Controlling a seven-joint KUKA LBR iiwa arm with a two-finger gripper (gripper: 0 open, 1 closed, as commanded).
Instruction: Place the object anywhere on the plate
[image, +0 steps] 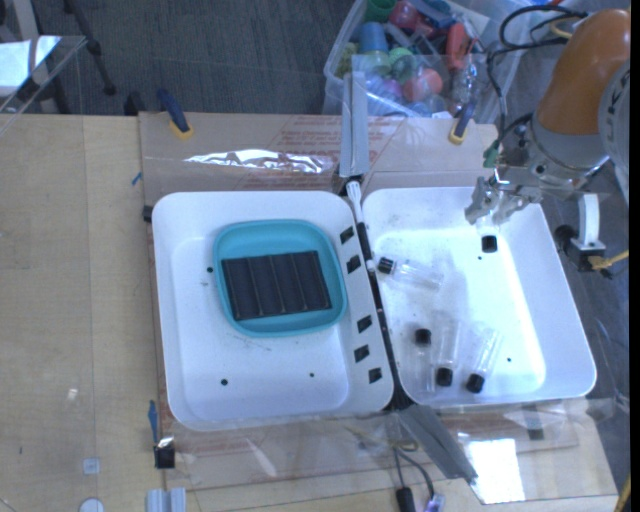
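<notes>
Hovering right of the plate (278, 278), the gripper (497, 205), whose grip I cannot tell, risks slipping off clear vials (455, 345).

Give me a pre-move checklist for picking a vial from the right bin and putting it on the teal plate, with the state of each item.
1. Plate reachable: ok. The teal plate lies flat in the left bin, with a dark ribbed insert on it.
2. Vials available: ok. Several clear vials with black caps lie in the right bin.
3. Gripper position: ok. The gripper hovers over the right bin's far corner.
4. Object in gripper: cannot tell.
5. Gripper above a vial: not ok. The nearest vial lies off to the side.
6. Divider between bins: ok, nothing rests on it.
</notes>
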